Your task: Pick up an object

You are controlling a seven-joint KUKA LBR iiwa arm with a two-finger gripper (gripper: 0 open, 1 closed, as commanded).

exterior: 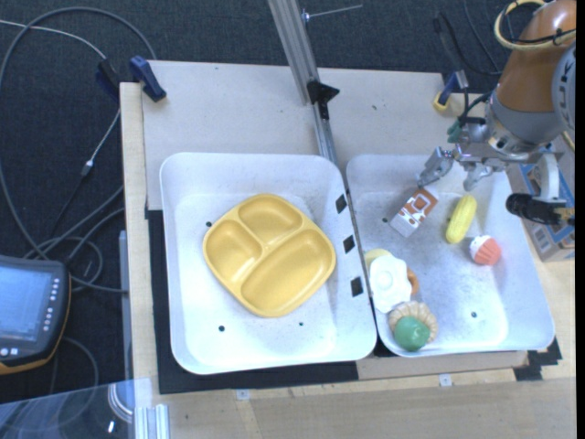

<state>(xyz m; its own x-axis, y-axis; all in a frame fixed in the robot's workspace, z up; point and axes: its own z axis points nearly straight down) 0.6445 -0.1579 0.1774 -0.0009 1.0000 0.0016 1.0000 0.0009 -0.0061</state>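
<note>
Now the gripper (455,169) hangs with its fingers spread apart and nothing between them, above the far part of the right bin (512,332).

Its two metal fingers point down toward the bin floor, one on the left side and one on the right, and the grey arm (535,71) with the orange band goes up from them to the right edge. Just below the left finger lies a small carton (414,210), white and brown, tilted. Beside it, to the right, is a yellow corn cob (461,219), and near that a small orange and white object (484,251). Closer to the front of the same bin lie a fried egg toy (388,277) and a round green and tan toy (411,328), near each other. The left bin (183,245) holds a yellow divided plate (269,254), well apart from the gripper.
</note>
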